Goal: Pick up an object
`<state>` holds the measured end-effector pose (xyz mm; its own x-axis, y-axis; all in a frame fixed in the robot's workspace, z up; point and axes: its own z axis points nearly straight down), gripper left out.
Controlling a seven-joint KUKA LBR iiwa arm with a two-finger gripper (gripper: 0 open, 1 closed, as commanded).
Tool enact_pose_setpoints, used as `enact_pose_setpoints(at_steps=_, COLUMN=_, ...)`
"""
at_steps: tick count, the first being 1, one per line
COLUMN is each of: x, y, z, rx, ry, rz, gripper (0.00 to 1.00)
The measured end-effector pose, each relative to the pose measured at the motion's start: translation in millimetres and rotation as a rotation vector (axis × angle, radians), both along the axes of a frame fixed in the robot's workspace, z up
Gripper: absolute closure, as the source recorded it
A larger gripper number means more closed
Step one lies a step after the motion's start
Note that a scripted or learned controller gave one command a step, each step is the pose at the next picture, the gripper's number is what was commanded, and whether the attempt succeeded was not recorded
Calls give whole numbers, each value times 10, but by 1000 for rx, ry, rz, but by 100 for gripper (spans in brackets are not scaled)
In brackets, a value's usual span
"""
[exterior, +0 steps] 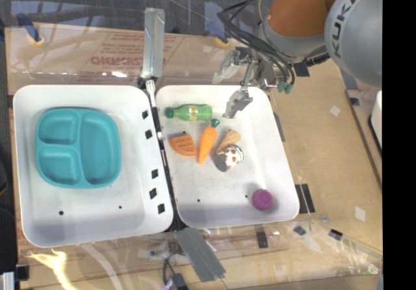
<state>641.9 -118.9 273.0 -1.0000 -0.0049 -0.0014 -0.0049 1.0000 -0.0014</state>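
My gripper (237, 103) hangs over the back of the right bin (195, 207), coming down from the grey arm at the upper right, with nothing visibly held. A green bottle (188, 112) lies on its side just left of it. An orange carrot (207, 142) lies below and left of the gripper, close in front of the bottle's cap end. Next to the carrot are an orange ridged piece (183, 145) on the left and a toy ice-cream cone (229, 152) on the right. A purple ball (262, 199) rests near the bin's front right corner.
The left bin (26, 217) holds a teal divided plate (77, 147). A ridge with black clips (156, 152) separates the two bins. A grey metal bar (153, 41) stands behind the divider. Cables hang around the wrist (273, 71).
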Motion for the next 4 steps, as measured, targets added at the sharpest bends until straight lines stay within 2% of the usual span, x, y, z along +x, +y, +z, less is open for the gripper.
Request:
enact_pose_setpoints(at_steps=1, x=-39, y=-341, z=-725, rx=2, ry=6, rz=-39, gripper=0)
enact_pose_setpoints(at_steps=2, x=106, y=-912, z=-1718, rx=0, ry=-14, rz=-80, gripper=0)
enact_pose_setpoints(at_steps=3, x=95, y=-894, z=-1651, rx=-1, ry=-8, rz=-72, gripper=100)
enact_pose_setpoints(at_steps=4, x=-435, y=-322, z=-763, rx=2, ry=-2, rz=-359, gripper=100)
